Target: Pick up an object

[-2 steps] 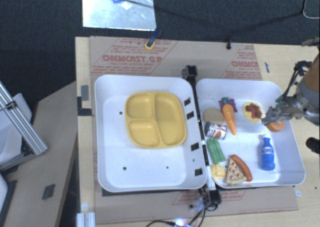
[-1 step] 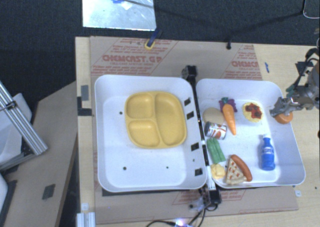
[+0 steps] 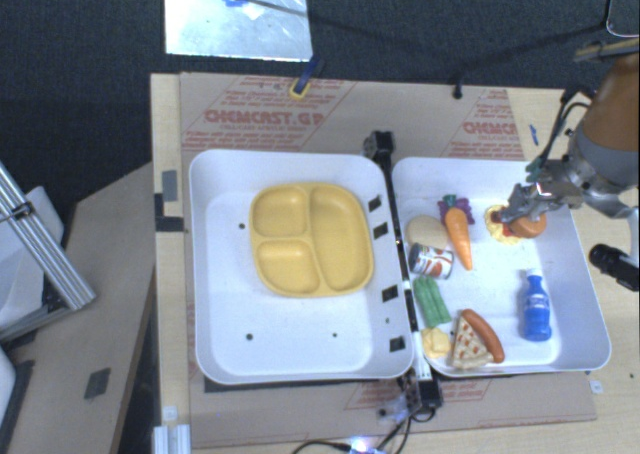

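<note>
The gripper (image 3: 527, 210) sits low over an orange-and-yellow toy (image 3: 512, 225) near the right bin's (image 3: 590, 342) far wall; whether it grips cannot be told. The small, rounded toy could slip free or get nudged toward the carrot (image 3: 457, 234).

A single fixed camera looks down at a slant from above the surface (image 3: 330, 107) (far enough to frame both bins whole), with the left bin (image 3: 215, 242) and right bin (image 3: 575, 272) side by side.
</note>
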